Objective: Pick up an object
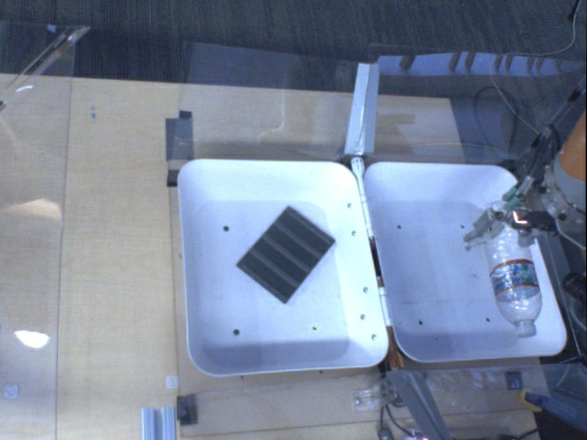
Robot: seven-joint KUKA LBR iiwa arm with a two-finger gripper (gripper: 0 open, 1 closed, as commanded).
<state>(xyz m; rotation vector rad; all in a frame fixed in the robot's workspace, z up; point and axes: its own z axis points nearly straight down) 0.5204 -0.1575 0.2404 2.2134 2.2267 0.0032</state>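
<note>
Two shallow white plastic bins sit side by side on the pale wooden tabletop (92, 273), their inner rims touching down the middle. In the left bin (211, 356) a dark grey ribbed rectangular pad (286, 253) lies flat near the centre, turned at a diagonal, well apart from every wall.

The right bin (431, 342) holds a clear plastic water bottle with a red, white and blue label (514, 282). It lies on its side close to the bin's right wall, its length running roughly along that wall, with the label band about midway along it and its lower end near the bin's front right corner.

The grey arm with the orange band (567, 168) reaches in from the right, and its jaws (503, 220) are down at the upper end of the bottle. Metal fingers (481, 230) splay out to the left of that end and seem parted, though from here I cannot tell for certain whether they are open or closed, nor whether the bottle sits between them.
</note>
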